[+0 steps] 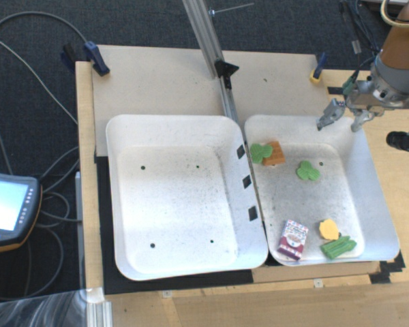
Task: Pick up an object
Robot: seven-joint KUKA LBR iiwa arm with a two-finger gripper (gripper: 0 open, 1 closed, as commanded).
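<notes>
Nearest the camera, a metal bracket is sitting at the bench's near left corner, just right of a grey wrapped bundle.

Right bin, near edge: a small packet in maroon and white is lying flat, tilted slightly. Print is showing on its face but is too small to read. Just right of it, a yellow piece is resting against a green ridged piece; the two are touching.

Far part of the same bin: a green piece is overlapping an orange block, both close to the left wall. A second green piece is lying apart from them, toward the middle.

Left bin: its floor is showing only dark specks and four small holes. Three black tabs are lining the seam between the bins.

Gripper: hanging over the far right corner of the right bin, above the rim, fingers spread apart and released, nothing between them. It is well apart from every object in the bin. The orange band is showing above the wrist.

A slanted metal rail is running from the far edge down to the seam. Blue clamps are gripping the far bench corners. A handheld pendant with a lit screen is lying at left, off the bench; no writing legible on it. Cables are looping across the dark floor.
</notes>
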